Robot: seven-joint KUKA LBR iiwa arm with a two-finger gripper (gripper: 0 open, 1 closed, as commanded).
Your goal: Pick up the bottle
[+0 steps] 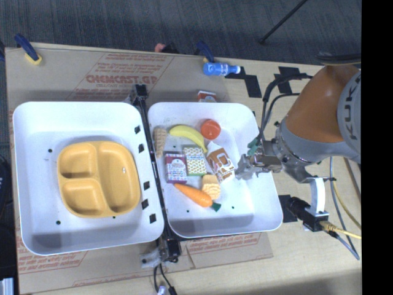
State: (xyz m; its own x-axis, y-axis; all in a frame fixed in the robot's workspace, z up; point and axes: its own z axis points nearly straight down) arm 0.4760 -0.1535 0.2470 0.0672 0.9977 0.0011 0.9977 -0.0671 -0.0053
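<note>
We take the right-hand shallow white bin (264, 211) as our landmark. The task's thing, a small blue plastic bottle with a white cap (220, 69), lies on its side on the cardboard sheet (123, 72) beyond the bin's far rim, well apart from the claw and outside both bins. The grey two-finger gripper (244, 166) hangs over the bin's right half, just beside a brown snack packet (220, 163); we cannot tell whether its fingers are spread or pressed together, and we see nothing between them.

Inside the bin, toys crowd the left and middle: a yellow banana (187, 135), an orange-red round tomato-like toy (210, 128), a pale ribbed cone (160, 139), a dark red printed packet (175, 168), a green-patterned square packet (196, 161), a yellow corn piece (211, 187) and an orange carrot (194, 195). A small red-and-white carton (207, 96) sits at the far rim, between bin and bottle. Left of the bin, the other white bin (31, 165) holds a yellow divided plastic plate (98, 178).
</note>
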